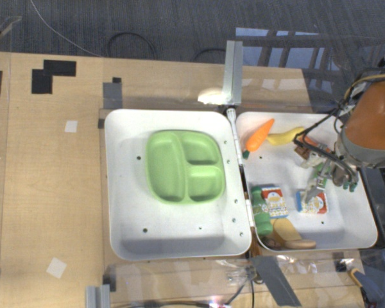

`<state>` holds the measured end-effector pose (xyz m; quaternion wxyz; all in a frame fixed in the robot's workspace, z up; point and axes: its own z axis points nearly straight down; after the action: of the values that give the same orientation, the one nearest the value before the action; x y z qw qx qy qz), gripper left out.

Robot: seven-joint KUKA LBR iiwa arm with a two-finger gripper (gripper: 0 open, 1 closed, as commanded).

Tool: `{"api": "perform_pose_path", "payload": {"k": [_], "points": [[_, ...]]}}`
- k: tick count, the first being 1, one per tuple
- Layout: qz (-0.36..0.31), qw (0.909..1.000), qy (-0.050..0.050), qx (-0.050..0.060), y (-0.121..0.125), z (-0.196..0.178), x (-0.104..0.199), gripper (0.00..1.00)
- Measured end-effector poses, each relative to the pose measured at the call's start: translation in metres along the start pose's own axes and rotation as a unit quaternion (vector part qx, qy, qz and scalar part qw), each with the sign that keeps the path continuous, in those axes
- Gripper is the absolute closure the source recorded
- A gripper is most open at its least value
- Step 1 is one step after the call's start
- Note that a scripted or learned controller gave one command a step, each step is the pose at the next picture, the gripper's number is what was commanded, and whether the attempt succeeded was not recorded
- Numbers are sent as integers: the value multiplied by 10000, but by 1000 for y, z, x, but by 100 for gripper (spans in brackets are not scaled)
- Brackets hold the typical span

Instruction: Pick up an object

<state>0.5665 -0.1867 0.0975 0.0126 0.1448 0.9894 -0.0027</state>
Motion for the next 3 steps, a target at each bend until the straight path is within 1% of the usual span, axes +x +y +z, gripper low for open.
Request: {"api": "perform_pose_path", "payload": {"k": [1,2,3], "points": [[430,9991,-10,5,5,0,3,0],[198,9998,-47,-3,17,-1,22,0],[-1249,9921,-64,-11,34,-1,44,0]]}}
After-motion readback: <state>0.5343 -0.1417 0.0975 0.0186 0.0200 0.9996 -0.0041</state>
